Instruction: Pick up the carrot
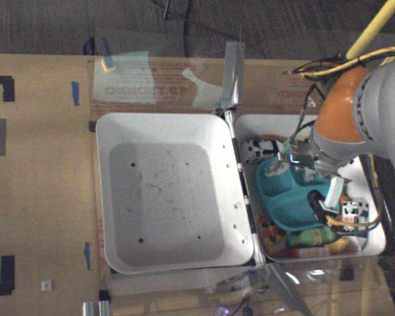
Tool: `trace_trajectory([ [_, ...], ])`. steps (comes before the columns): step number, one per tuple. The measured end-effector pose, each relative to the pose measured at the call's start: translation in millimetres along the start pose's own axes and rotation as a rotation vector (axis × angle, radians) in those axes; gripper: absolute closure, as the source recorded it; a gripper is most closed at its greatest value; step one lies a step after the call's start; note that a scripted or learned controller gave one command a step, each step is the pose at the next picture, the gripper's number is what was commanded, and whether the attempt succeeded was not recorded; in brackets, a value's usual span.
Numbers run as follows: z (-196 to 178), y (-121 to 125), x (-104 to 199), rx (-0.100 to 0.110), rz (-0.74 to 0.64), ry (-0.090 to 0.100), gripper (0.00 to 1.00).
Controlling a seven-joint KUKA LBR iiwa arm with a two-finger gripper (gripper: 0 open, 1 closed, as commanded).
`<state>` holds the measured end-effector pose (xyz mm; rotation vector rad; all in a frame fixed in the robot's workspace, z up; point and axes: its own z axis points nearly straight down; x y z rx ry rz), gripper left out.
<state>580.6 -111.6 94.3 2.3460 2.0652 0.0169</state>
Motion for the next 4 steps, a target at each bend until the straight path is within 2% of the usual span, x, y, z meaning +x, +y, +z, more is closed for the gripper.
trace_trajectory([
  [1,-6.2,-47.1,7.5,-0.033,-0.093,-0.003,0.00],
  [2,-33.5,-68.9,-16.1,0.011,-0.070,0.001,0.00],
  [3,-6.1,-81.4,-39.6,-0.028,-0.136,0.000,0.00],
  [4,-6.2,-76.9,-57.3,-0.025,-0.037,0.012,0.00],
])
